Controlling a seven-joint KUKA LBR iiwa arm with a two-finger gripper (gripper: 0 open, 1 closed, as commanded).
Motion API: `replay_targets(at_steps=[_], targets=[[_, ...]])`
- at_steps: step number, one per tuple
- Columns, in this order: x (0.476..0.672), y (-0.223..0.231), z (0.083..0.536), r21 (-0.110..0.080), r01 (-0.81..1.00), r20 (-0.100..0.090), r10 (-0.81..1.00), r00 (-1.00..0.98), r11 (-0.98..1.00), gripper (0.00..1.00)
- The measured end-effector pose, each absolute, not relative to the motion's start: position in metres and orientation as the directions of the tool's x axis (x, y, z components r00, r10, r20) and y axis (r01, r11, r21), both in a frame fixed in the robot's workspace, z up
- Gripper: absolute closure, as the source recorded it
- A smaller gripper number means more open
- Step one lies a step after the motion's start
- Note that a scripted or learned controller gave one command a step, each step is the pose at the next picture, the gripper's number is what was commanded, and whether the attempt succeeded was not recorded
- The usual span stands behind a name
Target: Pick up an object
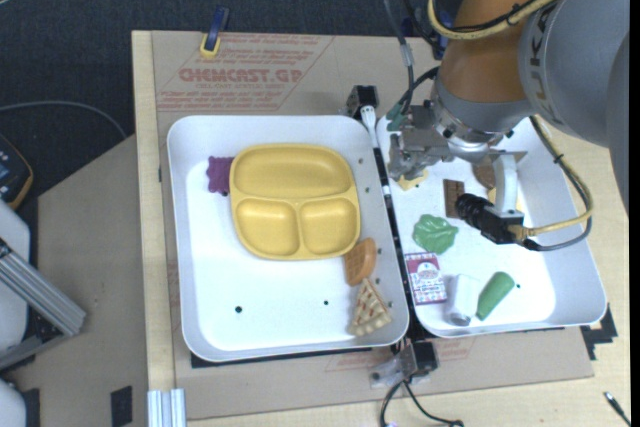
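Note:
My gripper (410, 153) hangs low over the far left corner of the right bin (570, 300), close to the wall between the two bins. Just below it lies a small pale yellow piece (408, 181); the view does not show whether the gripper touches it. Further toward the front of this bin lie a green leafy toy (435, 233), a small red and white box (427, 277), a white cylinder (462, 298) and a green pod-shaped toy (495, 295). A small brown piece (452, 192) lies beside the gripper.
The left bin (200, 295) holds a yellow compartment plate (295, 198), a purple piece (218, 175), a brown bread-like toy (361, 260) and a waffle-patterned toy (370, 307). The grey arm with its orange band (500, 5) covers the right bin's far side. Cables (540, 233) loop off the wrist.

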State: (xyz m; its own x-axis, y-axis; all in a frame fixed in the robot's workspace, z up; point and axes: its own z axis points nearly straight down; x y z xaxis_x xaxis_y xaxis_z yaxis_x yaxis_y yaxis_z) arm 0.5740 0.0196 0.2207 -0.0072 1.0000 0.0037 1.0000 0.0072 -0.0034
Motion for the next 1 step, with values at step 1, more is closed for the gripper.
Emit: replay_targets(at_steps=[1], targets=[[0.5722, 0.0605, 0.2339, 0.003, 1.0, 0.002, 1.0, -0.006, 0.006, 1.0]])
